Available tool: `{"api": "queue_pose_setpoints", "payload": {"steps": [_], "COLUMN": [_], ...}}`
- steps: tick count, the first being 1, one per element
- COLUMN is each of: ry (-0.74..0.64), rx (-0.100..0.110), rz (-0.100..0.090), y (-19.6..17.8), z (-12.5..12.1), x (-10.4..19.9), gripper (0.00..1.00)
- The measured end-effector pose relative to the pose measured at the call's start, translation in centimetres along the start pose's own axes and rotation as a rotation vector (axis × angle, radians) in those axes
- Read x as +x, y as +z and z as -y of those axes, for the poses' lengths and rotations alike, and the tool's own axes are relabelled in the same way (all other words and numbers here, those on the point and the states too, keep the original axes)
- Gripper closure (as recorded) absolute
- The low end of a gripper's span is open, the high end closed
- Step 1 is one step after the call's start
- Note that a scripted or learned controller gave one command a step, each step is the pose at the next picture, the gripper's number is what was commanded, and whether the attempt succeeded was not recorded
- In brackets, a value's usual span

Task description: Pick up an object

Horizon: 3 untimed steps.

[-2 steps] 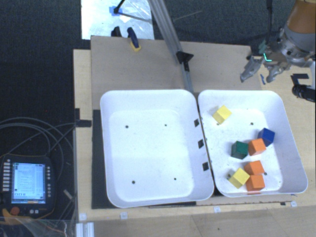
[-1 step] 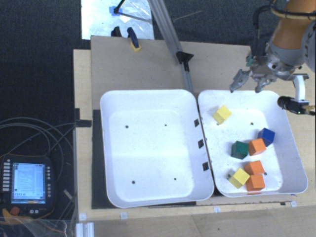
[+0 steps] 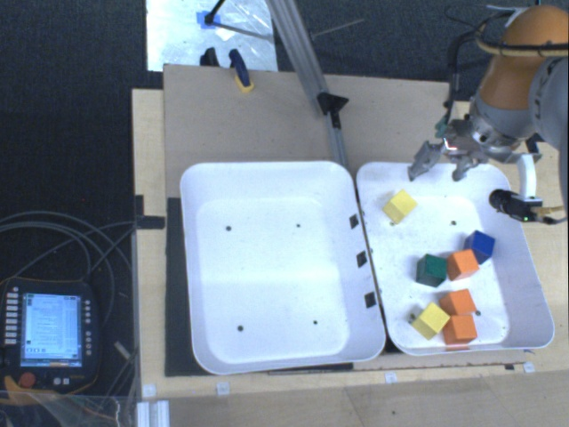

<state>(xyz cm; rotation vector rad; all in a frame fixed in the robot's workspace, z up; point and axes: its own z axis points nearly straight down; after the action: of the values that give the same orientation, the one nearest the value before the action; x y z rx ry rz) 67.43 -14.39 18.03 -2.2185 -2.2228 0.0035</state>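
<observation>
Orange block (image 3: 460, 328) and yellow block (image 3: 431, 320) sit touching at the right bin's (image 3: 533, 327) front edge; grab there and you'll likely nudge both. Lone yellow cube (image 3: 400, 206) near the back-left corner has open room. Your gripper (image 3: 442, 160) hangs open, empty, over the back rim.

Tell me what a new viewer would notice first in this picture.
The coloured blocks in the right bin stand out: a lone yellow block near the top, then green, blue and orange ones clustered lower. Above that bin's top edge hangs the end effector, open with nothing between its fingers.
</observation>
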Motion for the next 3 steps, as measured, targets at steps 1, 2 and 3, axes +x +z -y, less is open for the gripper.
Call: {"api": "queue_pose_setpoints", "payload": {"steps": [1, 2, 3], "ry": [-0.001, -0.003, 0.000], "rx": [-0.001, -0.009, -0.010], "rz": [0.000, 0.001, 0.001], "y": [4.2, 2.7, -1.8], "z": [0.3, 0.1, 0.4], "x": [0.3, 0.2, 0.1], "gripper": [0.00, 1.00, 1.00]}}
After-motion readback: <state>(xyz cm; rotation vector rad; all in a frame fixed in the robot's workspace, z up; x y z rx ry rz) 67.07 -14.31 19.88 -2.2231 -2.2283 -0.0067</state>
